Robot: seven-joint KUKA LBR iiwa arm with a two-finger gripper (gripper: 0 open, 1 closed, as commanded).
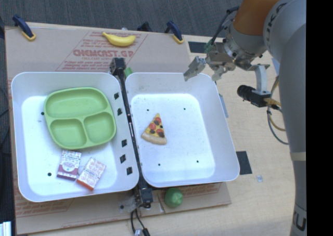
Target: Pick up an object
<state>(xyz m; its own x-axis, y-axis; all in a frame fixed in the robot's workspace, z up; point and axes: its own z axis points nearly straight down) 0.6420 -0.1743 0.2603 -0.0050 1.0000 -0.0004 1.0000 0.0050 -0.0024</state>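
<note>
Camera view: triangular pizza slice (155, 130)

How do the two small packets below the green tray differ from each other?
The darker red-and-white packet lies nearer the left bin's outer edge, nearly square to it; the lighter orange-red packet sits beside it toward the divider, turned at a clear slant. Both are flat, similar in size, and rest below the green divided plastic tray.

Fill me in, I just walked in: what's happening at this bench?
A robot arm is set to pick something up. Its gripper hangs open over the right bin's far corner, holding nothing. A toy pizza slice lies in that bin; the left bin holds a green divided plate and two small packets.
</note>
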